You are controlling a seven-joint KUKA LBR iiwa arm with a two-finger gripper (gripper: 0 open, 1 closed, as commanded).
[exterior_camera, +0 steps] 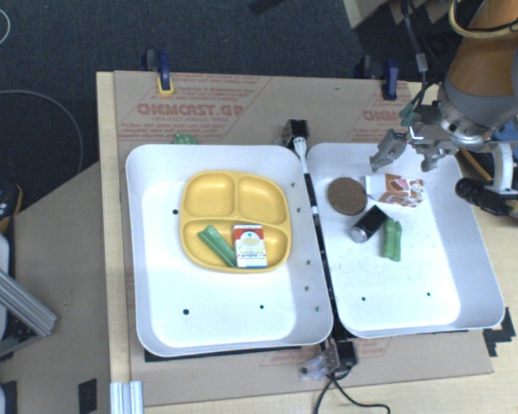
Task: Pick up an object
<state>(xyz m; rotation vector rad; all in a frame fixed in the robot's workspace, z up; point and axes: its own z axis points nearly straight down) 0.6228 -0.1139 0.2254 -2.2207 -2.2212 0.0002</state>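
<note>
In the left white bin (155, 266) a yellow divided plastic plate (209, 198) carries a green stick and small carton. At the right bin's twelve o'clock, the red-and-white crumpled wrapper (401, 191) lies at six o'clock from the released, empty pincer (412, 147), its long axis left-right

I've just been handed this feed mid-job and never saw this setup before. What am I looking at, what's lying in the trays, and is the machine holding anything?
One camera looks down at a slant on a bench. The grey arm with an orange band reaches in from the right; its two-finger claw hangs open above the right white bin's far edge, with nothing between its fingers. That bin holds a round brown disc, a red-and-white packet, a small black cylinder and a green stick-shaped piece. The left white bin holds a yellow divided plate, which carries a green stick and a small red-and-white box.
</note>
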